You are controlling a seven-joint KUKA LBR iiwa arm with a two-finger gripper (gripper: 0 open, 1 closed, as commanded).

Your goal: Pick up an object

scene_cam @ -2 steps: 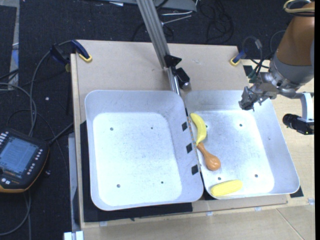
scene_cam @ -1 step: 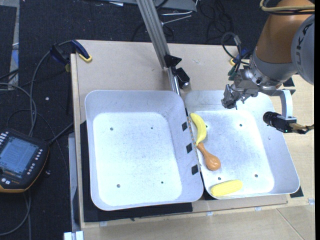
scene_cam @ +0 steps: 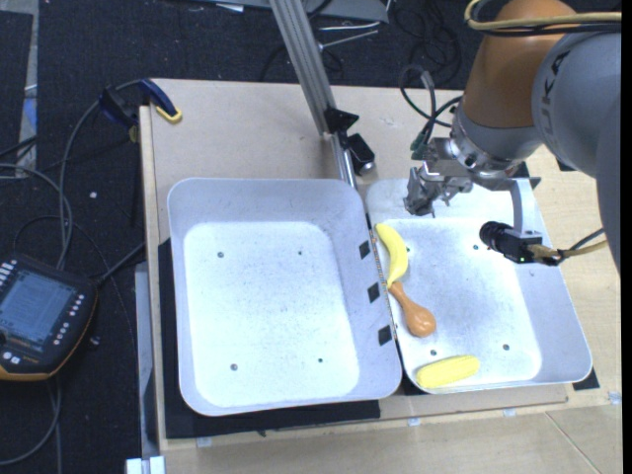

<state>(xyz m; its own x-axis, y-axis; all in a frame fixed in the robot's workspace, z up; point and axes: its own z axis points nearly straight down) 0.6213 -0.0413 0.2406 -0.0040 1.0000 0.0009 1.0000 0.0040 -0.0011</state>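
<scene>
gripper (scene_cam: 427, 197) above right bin's (scene_cam: 553, 314) far edge, finger state unclear, banana (scene_cam: 395, 253) just below-left, apart

From where I stand, no lettering, label, brand or number can be read anywhere; the screen of the handheld pendant (scene_cam: 35, 309) is too blurred to make out.

Handheld pendant (scene_cam: 39, 314), blue clamp (scene_cam: 148, 99)

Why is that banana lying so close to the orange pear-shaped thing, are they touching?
Touching, as far as the camera view shows: the banana's lower end meets the thin stem end of the orange pear-shaped thing, with no white bin floor between them.
</scene>
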